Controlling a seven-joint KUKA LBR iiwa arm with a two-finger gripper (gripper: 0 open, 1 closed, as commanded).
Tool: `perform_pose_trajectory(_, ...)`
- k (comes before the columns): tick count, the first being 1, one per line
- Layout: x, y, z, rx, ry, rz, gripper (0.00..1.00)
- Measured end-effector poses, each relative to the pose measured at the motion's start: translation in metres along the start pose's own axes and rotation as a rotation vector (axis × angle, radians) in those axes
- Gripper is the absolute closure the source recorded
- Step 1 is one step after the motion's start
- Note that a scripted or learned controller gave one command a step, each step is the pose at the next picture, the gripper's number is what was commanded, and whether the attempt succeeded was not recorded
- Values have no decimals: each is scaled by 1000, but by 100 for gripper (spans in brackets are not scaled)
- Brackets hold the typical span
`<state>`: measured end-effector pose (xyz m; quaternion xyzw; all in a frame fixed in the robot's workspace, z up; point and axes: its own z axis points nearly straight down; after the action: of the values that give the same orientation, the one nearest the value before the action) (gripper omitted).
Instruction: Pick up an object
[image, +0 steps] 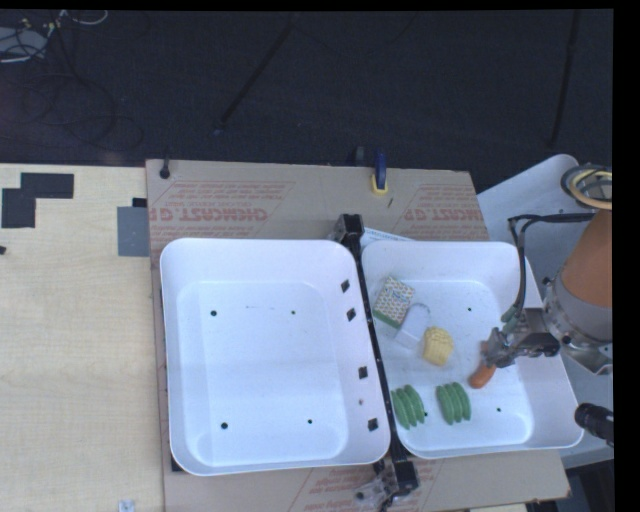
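My gripper hangs over the right side of the right bin, reaching in from the right. A small orange object lies right at its tip, touching or just under it; I cannot tell whether it is gripped. To the left lie a yellow corn-like piece, a patterned green-and-white box and a clear plastic piece. Two green ribbed objects rest near the bin's front wall.
The left bin stands beside the right one, with a black clip rail between them. Both sit on a cardboard sheet. A cable loops down by the arm's wrist.
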<state>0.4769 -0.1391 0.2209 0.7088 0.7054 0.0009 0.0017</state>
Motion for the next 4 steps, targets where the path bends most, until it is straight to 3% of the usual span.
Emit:
perform_pose_trajectory(1, 42, 46, -124, -7, 0, -11, 100)
perform_pose_trajectory(2, 127, 10, -185, 1, 3, -13, 100)
perform_pose_trajectory(3, 161, 72, -325, -10, 1, -9, 100)
perform_pose_trajectory(4, 163, 153, -178, 17, -1, -5, 100)
